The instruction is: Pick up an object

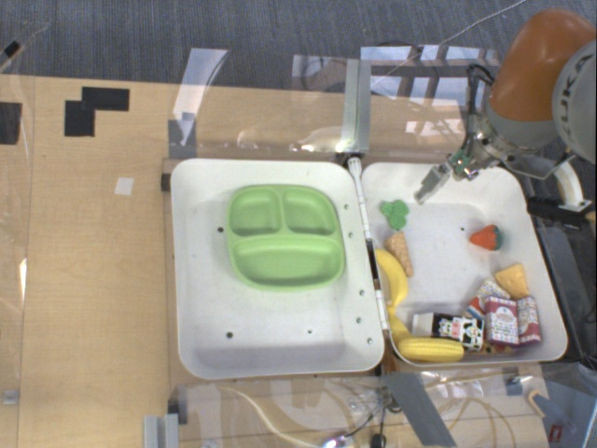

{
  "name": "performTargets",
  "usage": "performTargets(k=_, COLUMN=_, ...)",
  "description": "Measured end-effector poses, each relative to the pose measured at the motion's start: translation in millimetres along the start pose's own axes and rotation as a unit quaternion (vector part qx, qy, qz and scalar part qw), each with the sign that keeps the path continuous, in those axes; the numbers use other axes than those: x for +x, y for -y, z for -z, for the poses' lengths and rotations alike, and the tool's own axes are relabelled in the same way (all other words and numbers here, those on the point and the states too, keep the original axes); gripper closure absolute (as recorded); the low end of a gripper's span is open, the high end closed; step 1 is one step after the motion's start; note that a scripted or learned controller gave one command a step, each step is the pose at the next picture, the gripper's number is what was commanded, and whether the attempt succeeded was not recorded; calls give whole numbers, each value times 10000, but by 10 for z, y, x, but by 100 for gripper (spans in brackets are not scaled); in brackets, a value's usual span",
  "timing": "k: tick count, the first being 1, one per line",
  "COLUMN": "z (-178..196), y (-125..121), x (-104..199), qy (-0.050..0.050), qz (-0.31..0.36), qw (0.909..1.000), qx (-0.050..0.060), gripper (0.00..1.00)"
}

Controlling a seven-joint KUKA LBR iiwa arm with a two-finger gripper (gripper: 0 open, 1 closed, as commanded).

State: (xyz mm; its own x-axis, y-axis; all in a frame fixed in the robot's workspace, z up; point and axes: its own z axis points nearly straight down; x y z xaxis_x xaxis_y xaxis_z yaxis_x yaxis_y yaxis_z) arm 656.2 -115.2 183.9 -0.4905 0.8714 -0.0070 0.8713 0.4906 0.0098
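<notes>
My gripper (429, 186) hangs over the far part of the right bin (522, 194), slanting down to the left from the orange-banded wrist; I see nothing in it. Just below and left of its tip lies a small green toy vegetable (395, 214). The same bin also holds a tan carrot-like piece (400, 248), a yellow banana (395, 278), a second banana (429, 348), a red strawberry (484, 238), a yellow cheese wedge (511, 279) and small cartons (504, 320) stacked at the near right corner.
The left bin (201, 250) holds a green divided plate (284, 234). A metal divider rail (367, 241) runs between the two bins. The arm's body takes up the upper right, above the right bin's far corner.
</notes>
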Motion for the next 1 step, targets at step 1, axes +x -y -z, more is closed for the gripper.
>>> performTargets(k=1, z=169, y=750, x=305, qy=-14, qz=-51, qw=10000, qx=17, gripper=0)
